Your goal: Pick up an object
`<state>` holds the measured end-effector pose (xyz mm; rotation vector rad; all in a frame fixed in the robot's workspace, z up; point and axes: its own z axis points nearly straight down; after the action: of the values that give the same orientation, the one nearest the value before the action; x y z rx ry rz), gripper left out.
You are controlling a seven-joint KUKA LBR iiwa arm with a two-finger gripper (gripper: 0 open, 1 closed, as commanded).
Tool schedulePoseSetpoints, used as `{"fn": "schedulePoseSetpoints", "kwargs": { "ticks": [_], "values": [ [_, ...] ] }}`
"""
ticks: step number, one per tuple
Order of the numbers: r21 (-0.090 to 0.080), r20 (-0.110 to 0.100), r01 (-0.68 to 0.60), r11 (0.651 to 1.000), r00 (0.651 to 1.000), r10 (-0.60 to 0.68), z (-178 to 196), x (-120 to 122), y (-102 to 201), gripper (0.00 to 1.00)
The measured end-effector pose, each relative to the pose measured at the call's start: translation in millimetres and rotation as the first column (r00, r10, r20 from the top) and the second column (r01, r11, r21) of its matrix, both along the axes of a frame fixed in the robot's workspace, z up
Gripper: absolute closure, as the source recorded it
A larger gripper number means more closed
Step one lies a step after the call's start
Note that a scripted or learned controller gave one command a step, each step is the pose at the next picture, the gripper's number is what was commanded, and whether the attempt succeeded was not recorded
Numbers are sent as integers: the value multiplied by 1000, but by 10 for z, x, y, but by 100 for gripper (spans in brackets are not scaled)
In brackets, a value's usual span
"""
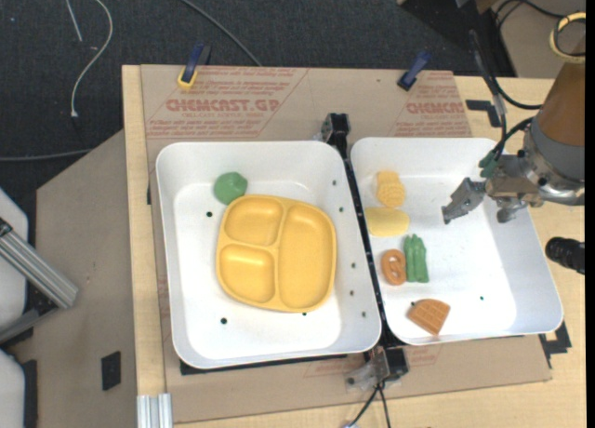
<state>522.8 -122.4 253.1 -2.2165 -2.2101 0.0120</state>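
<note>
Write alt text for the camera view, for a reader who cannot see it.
A grey robot arm reaches in from the right, its claw open and empty above the right white bin, which holds a corn cob, a pale yellow piece, a pretzel, a green vegetable and an orange wedge. The left bin holds a yellow divided plate and a green ball.

Grey arm (556, 152), orange band, dark grey pincer (483, 207).

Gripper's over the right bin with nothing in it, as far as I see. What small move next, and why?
Probably shift the gripper left toward the pale yellow piece. Its fingers look open around nothing, above bare floor of the right bin, and the toys lie along that bin's left side.
</note>
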Motion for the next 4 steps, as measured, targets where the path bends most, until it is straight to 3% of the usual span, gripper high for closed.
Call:
{"fn": "schedulePoseSetpoints", "kwargs": {
  "ticks": [1,4],
  "values": [
    [-2,12,-3,1000,1000,3,58,22,2,0],
    [0,7,0,1000,1000,0,-1567,-205,-137,0]
  ]
}}
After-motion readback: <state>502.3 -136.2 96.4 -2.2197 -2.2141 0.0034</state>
